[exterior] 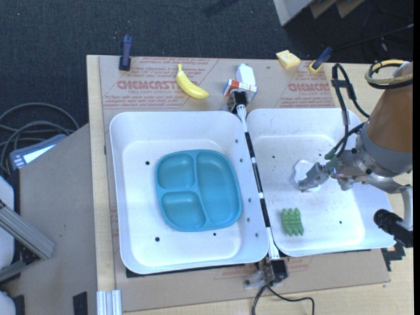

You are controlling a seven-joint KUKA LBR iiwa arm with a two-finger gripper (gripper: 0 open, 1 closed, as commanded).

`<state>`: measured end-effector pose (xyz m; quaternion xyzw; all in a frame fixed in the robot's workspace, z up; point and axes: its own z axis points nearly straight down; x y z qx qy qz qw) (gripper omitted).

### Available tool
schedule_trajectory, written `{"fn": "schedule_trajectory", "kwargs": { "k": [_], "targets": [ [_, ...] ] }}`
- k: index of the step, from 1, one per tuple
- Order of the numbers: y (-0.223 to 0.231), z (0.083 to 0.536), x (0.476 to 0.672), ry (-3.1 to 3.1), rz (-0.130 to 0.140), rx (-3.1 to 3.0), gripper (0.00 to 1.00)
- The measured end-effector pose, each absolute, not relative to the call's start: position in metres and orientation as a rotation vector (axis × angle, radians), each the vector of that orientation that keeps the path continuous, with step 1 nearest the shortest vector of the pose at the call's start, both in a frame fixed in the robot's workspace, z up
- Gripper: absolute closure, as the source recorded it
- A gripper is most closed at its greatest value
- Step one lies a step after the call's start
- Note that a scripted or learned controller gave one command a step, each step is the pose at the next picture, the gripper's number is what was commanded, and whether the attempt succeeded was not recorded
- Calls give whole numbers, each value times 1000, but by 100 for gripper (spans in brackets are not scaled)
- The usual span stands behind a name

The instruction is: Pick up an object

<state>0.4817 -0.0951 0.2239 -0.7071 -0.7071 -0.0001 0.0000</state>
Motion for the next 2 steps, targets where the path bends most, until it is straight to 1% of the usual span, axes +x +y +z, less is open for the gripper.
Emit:
{"fn": "schedule_trajectory", "kwargs": {
  "k": [1,2],
  "targets": [
    [-64,184,479,-2219,1,-2221,0],
    [-62,184,479,-2220,0,-2222,0]
  ]
}}
